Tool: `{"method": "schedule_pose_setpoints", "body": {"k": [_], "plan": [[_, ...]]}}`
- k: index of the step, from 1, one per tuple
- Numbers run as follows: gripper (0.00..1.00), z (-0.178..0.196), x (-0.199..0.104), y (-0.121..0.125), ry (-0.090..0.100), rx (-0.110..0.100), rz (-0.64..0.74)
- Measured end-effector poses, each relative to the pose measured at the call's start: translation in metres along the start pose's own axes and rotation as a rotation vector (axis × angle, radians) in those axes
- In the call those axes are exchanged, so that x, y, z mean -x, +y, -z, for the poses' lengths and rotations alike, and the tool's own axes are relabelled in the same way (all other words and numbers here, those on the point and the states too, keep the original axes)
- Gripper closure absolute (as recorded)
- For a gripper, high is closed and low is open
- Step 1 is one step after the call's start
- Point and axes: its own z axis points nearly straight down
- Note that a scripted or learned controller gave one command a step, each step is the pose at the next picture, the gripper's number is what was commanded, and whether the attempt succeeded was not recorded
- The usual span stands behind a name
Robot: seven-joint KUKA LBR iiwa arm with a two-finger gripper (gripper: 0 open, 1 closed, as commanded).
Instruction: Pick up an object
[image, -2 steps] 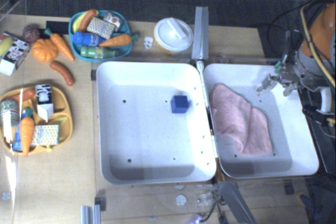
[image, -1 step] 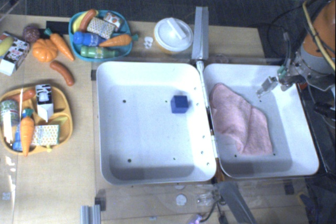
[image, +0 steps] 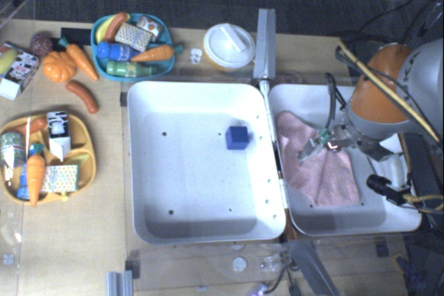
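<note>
The pink cloth (image: 318,164) lies crumpled on the floor of the right bin (image: 395,218), and the tool (image: 320,143) sits low over its upper part — likely placed for a pinch at a raised fold. Whether it is open or has any fabric, I cannot tell. A blue block (image: 237,136) rests alone in the left bin (image: 173,218), well apart from the arm's reach point. Packets among the toy food on the table (image: 104,253) carry print — too small to read.

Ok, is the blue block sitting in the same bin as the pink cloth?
No, the blue block lies alone in the left bin, while the pink cloth is in the right bin under the pincer.
</note>
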Motion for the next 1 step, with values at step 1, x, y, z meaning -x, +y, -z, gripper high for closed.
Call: {"method": "schedule_pose_setpoints", "body": {"k": [1], "plan": [[0.00,-0.0039,0.0196,0.0688,-0.002,0.004,-0.002]]}}
